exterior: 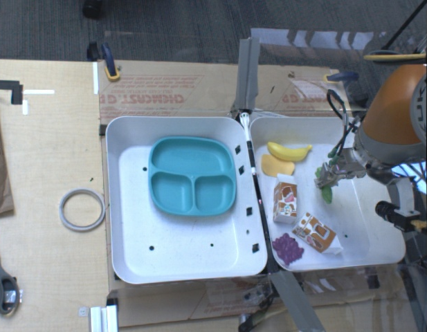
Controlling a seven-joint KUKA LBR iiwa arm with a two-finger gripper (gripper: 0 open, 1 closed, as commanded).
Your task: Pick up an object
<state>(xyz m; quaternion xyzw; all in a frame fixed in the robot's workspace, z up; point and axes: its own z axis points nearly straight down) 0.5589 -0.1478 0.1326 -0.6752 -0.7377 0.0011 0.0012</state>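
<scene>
The grey arm [396, 116] with its orange band reaches in from the right over the right bin [379, 251], and its claw [329, 177] hangs low above the bin floor near the middle. A small green object [327, 194] sits right at the claw's tips, its long axis running roughly up and down in the view, the lower end pointing toward the near edge of the bin. Whether the claw is clenched on it or released cannot be told, and the green piece may simply lie on the floor beneath.

To the left in the same bin lies a yellow banana [289, 151], its long axis nearly level across the view, stem end to the right. Just below it rests a yellow-orange piece [277, 165]. A small white carton [286, 200] stands beside the divider, long axis up and down. Nearer the front lie a purple bunch of grapes [288, 248] and a brown-and-white packet [316, 233], tilted diagonally.

The left bin [130, 254] holds a teal divided plate [193, 176]. On the tabletop [47, 158] to the left lies a grey ring [82, 209].
</scene>
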